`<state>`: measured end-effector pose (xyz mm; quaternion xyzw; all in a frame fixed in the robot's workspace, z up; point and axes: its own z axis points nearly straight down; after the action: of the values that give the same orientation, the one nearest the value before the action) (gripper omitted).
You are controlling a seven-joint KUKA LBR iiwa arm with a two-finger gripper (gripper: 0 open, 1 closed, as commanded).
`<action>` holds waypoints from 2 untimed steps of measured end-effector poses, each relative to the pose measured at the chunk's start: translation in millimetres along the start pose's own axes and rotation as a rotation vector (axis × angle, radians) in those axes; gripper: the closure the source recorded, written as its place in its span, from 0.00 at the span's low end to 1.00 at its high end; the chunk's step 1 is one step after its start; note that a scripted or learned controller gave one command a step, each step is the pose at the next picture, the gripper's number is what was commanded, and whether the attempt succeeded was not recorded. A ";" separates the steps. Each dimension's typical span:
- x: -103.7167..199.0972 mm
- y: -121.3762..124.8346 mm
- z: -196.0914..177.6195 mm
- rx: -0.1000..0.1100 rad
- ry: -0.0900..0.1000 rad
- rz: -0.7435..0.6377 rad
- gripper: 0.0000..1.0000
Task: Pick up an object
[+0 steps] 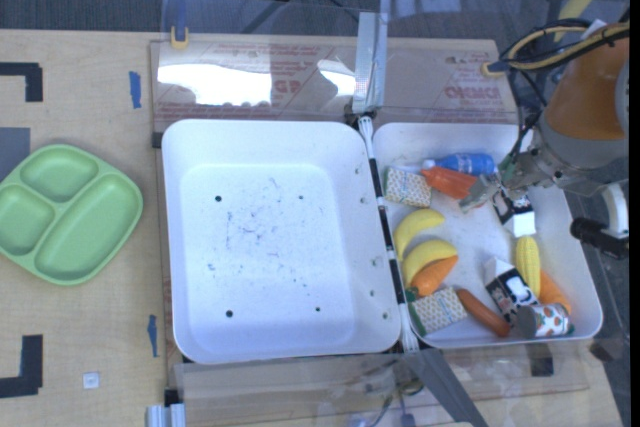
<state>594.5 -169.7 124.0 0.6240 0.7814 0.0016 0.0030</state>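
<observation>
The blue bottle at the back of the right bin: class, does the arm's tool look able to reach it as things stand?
Probably yes. The blue bottle lies uncovered at the right bin's back wall, with the tool close beside it. An orange piece lies against the bottle's near side and may crowd the grasp.

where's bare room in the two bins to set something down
The left bin is bare across its whole floor, from its left wall to the divider. The right bin is crowded: bottle, bananas, carrots and packets fill most of it. The gripper hangs over its upper middle. The green tray on the bench is free too.
</observation>
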 end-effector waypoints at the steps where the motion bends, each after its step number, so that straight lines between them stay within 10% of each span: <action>1: 6.2 40.2 13.4 -0.020 -0.012 0.027 0.00; 2: 20.8 33.7 16.1 -0.036 -0.020 -0.042 0.00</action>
<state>622.8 -142.0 108.1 0.6073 0.7941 0.0094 0.0224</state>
